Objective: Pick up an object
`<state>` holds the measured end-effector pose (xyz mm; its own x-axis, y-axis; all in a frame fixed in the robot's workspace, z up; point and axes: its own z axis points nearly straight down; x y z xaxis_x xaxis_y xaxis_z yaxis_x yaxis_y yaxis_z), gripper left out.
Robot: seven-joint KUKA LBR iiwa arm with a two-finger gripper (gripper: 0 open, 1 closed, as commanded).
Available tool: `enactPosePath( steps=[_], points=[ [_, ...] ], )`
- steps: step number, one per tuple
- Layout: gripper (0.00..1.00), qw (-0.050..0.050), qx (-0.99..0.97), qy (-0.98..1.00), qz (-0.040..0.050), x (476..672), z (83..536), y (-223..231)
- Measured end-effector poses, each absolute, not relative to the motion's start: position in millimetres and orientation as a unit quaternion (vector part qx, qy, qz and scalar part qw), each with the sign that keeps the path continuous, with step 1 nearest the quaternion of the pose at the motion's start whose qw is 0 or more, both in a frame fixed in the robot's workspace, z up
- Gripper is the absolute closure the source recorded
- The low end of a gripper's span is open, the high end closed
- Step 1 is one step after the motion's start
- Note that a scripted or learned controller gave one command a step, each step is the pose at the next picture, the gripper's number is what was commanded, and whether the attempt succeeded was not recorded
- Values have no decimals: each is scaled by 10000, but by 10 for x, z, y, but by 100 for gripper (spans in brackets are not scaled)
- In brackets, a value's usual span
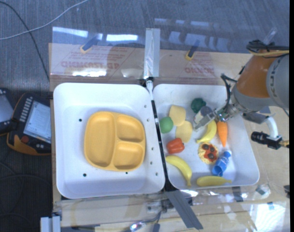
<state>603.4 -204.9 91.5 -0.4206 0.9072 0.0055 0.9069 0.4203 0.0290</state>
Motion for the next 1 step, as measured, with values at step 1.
enactPosePath(
  steps=[1],
  points=[
    [100,46,5394,8420,77,6017,971,-2100]
  ],
)
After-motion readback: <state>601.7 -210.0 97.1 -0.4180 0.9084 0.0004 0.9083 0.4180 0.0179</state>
